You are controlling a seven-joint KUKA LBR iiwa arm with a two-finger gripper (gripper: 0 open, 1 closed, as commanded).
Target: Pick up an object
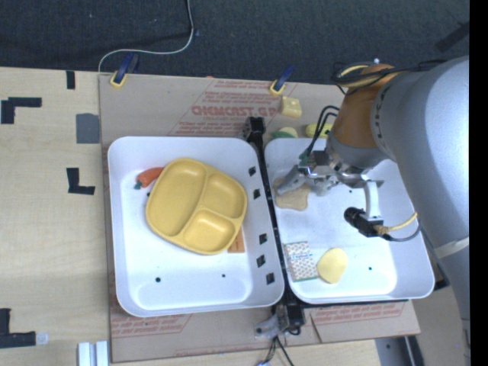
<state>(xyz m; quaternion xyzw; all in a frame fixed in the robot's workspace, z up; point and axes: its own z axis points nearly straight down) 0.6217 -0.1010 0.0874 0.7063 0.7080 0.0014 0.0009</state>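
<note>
From where I stand, the pincer (293,180) is down in the right-hand shallow white bin (396,277), near its left wall, with its metal tips right over a flat tan, biscuit-like piece (293,199). I cannot tell whether it is spread or clenched; the tips blur into the tan piece, and nothing is plainly caught between them. To do this pick well, I'd judge the tips ought to straddle the tan piece squarely before closing, staying off the bin wall just beside it, then lift straight up so the piece doesn't slide out. Other candidates lie nearer the front of the same bin: a pale yellow rounded lump (332,265) and, touching it, a small patterned square packet (300,259). The grey arm (427,136) reaches in from the right, its orange band (357,117) above the wrist, bent down steeply with cables looping off it. In the left-hand white bin (130,280) sits a yellow plastic divided tray (196,204), with an orange carrot-like piece (149,176) poking out at its far left edge. Both bins rest on a cardboard-covered surface (221,105).
</note>
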